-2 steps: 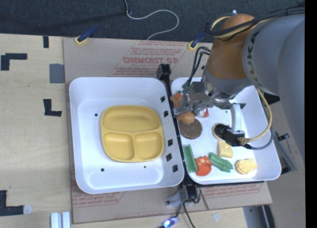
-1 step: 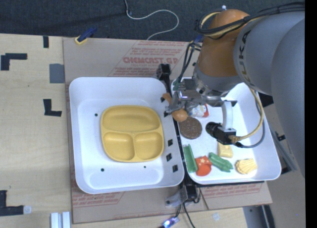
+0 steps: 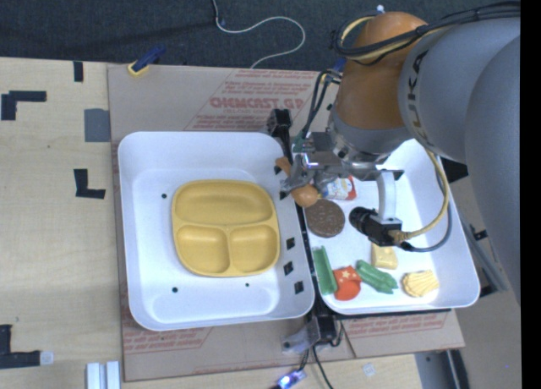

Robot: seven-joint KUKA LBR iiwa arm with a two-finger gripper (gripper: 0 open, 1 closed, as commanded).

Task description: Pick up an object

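Nearest the camera, along the front of the right bin, there's a row of small toy food: a green bean pod, a red tomato-looking piece, a second green piece, a pale yellow cube and a ridged yellow piece. A bit further back sits a flat brown round cookie, with a black cylinder on the arm's hardware just beside it to the right.

The left bin holds a yellow divided plate, lying flat in the middle, well apart from the gripper.

The grey arm comes in from the right, its orange band bent over the back of the right bin with the wrist pointing down. The gripper is low at the right bin's back left corner, right by the wall shared by the two bins. A small brown egg-shaped thing sits at its tip, touching or nearly so, just behind the cookie. Honestly can't tell if the gripper is spread or closed, or if it has that piece.

Behind the bins, cardboard covers the bench, and a thin cable loops across the dark floor.
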